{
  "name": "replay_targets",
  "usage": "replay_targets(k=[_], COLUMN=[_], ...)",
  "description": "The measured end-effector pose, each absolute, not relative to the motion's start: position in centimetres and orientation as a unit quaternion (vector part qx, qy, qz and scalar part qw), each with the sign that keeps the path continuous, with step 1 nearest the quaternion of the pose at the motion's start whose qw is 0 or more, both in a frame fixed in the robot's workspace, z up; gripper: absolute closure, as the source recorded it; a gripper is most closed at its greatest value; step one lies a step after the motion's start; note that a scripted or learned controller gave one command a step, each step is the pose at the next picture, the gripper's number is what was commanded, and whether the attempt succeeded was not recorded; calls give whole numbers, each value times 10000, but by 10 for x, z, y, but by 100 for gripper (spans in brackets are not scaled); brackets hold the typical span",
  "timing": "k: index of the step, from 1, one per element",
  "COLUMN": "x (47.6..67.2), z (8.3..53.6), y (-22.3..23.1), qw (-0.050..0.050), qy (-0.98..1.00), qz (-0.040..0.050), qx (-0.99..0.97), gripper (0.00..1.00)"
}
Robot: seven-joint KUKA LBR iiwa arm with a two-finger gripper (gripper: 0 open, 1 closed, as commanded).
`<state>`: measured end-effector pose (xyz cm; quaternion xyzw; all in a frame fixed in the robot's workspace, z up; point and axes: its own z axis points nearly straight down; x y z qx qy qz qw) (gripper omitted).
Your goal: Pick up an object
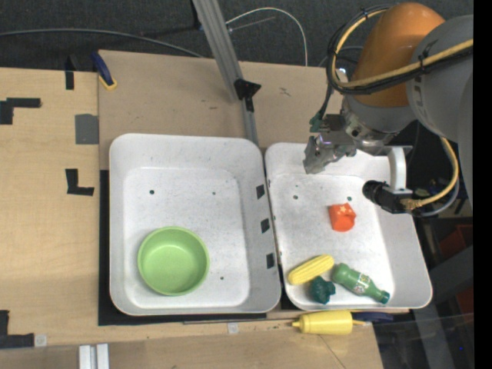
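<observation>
camera view:
arm: grey KUKA arm with orange band (400, 48) came in from 3 o'clock, wrist over the far rim of the right bin.
gripper: two-finger gripper (319, 160) hung at the 11 o'clock corner of the shallow white right bin (400, 283), above the floor, nothing between the fingers.
jaws: cannot tell open or closed; fingertips were a dark blur against the rim.
candidates: small orange plastic block (343, 217) sat alone mid-bin, toward 4 o'clock from the gripper, well apart from it.
cluster: yellow toy corn cob (310, 269), dark green lumpy toy (321, 290) and green toy bottle (360, 281) were bunched at the bin's 6 o'clock edge, corn and lump touching or nearly so.
left bin: shallow white left bin (154, 160) held a light green plastic bowl (174, 260) at its 7 o'clock corner.
outside: yellow squeeze bottle (329, 323) lay on the bench just past the right bin's near rim, out of play.
step (judgement): approach, no grasp yet.
how to do it well (judgement): go for the orange block, since it had free space on all sides; centre over it before descending, close across its narrower faces.
risk (judgement): the cluster invites a two-object pinch or a glancing push; the bottle and corn look rounded and likely to roll.
</observation>
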<state>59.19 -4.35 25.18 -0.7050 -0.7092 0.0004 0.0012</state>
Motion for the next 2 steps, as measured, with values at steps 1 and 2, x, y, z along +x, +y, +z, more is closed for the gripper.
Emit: replay_targets(k=[1, 2], x=[576, 559], z=[236, 222], y=[10, 60], qw=[20, 19], qy=[-7093, -7093], qz=[12, 15], qx=[-7049, -7049], gripper=[100, 100])
